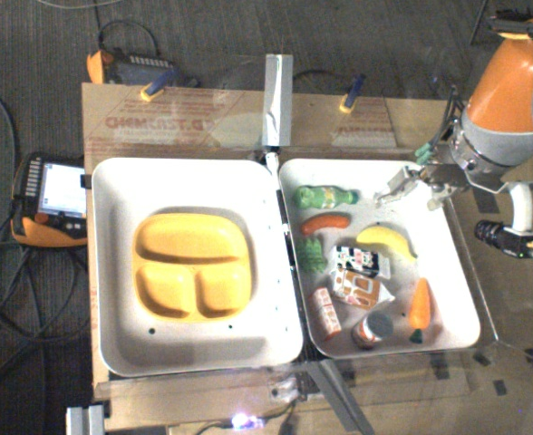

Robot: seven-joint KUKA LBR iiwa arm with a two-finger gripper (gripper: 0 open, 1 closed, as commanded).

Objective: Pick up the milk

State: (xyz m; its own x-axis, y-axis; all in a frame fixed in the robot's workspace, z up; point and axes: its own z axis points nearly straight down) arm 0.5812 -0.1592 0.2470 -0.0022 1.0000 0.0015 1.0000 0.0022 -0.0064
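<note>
Camera view — milk lower-left of tool, well apart.

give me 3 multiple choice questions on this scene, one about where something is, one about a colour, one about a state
1. Where does the yellow tray lie?
A. in the left bin
B. in the right bin
C. on the floor

2. What colour is the bottle at the far end of the right bin?
A. blue
B. green
C. black

3. How does the milk carton stand in relation to the gripper?
A. it is lifted clear of the bin
B. it lies in the bin, apart from the gripper
C. it lies in the yellow tray

Answers:
1 A, the tray sits in the left bin.
2 B, the bottle is green, just above the red sausage.
3 B, the carton lies among the items below the banana, while the gripper is near the bin's far right corner.
</note>
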